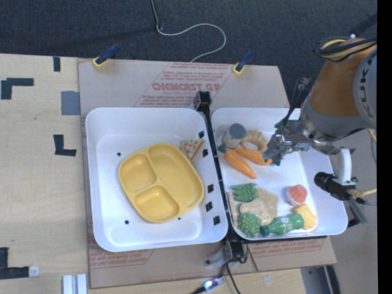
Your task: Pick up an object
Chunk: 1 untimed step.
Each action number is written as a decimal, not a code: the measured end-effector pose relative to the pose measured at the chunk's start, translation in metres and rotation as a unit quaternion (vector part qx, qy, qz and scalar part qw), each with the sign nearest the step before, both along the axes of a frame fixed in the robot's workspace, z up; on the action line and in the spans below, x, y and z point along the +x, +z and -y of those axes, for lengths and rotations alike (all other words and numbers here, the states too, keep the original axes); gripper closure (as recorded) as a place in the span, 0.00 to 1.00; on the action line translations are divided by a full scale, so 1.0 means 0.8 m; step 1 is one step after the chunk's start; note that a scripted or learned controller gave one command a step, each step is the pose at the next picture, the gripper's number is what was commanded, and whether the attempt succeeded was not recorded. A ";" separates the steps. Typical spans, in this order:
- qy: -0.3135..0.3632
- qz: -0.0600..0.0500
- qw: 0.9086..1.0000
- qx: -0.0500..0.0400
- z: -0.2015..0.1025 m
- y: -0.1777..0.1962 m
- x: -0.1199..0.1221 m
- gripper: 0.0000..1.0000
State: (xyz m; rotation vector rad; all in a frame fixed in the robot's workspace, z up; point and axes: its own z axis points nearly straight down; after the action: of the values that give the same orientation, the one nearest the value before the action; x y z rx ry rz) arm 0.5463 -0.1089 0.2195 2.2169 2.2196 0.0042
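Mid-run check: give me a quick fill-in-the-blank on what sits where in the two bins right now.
1. The yellow tray lies in the ____ bin.
2. The gripper hangs over the ____ bin, close to the carrots.
3. The yellow tray has ____ compartments.
4. The waffle piece lies beside the ____.

Missing words: left; right; three; tray

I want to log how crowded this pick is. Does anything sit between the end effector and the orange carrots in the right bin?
Nothing visible does. The end effector is right at the tip of the orange carrots. The beige ring and grey cylinder lie just behind them, crowding but not blocking.
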 end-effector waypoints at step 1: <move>0.000 -0.003 1.000 0.001 -0.001 0.006 0.000 1.00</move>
State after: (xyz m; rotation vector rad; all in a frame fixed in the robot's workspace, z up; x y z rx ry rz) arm 0.5464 -0.1084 0.2243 2.2209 2.2232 -0.0007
